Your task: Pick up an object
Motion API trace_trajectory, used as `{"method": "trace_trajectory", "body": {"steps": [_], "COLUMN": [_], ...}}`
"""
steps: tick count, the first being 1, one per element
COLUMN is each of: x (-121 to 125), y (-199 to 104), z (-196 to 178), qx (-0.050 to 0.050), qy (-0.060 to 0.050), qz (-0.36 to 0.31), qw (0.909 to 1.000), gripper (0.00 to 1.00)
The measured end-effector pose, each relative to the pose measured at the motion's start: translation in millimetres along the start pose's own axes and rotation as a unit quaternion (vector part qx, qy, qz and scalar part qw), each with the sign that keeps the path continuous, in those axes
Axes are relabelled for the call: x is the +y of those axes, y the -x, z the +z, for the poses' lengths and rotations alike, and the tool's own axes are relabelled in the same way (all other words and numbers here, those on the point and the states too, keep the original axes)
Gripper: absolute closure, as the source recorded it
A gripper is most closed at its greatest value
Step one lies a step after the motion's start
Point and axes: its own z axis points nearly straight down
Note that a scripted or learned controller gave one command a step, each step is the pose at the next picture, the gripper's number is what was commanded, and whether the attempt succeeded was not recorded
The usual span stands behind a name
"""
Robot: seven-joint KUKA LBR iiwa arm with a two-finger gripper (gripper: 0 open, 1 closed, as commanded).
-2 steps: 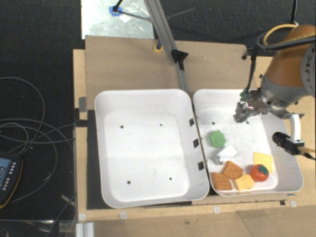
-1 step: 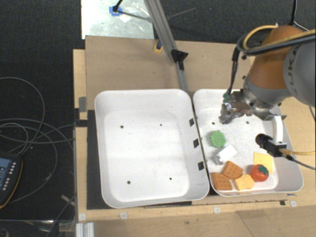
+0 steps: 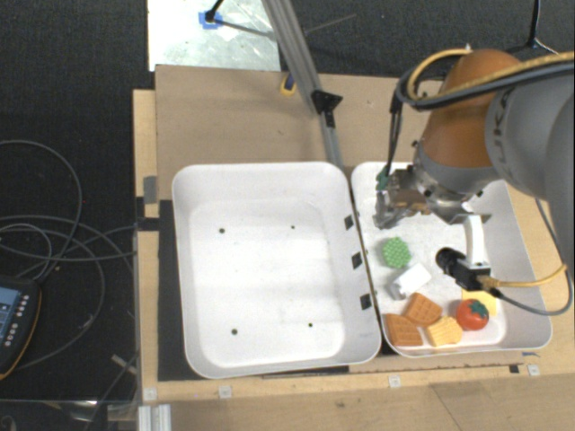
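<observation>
Hovering with jaws (image 3: 388, 212) over right bin (image 3: 530, 330) — gap between them impossible to tell (too blurred). Better to descend straight onto green object (image 3: 395, 252) just below — centred, then close

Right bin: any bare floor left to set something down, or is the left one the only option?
Left bin floor is bare wall to wall: best spot. Right bin is crowded at its near end: green object, white piece, orange waffle pieces, tomato-like toy. The gripper hangs over its far-left part. A small bare patch lies along the right wall, beyond the tomato.
</observation>
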Motion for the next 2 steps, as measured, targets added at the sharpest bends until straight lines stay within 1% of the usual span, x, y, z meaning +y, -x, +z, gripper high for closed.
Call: {"method": "trace_trajectory", "body": {"steps": [1, 2], "x": [-9, -17], "y": [-43, -100], "z": [-11, -25], "qx": [0.0, 0.0], "qy": [0.001, 0.001], "qz": [0.0, -0.001], "qw": [1.0, 1.0], "gripper": [1.0, 1.0]}}
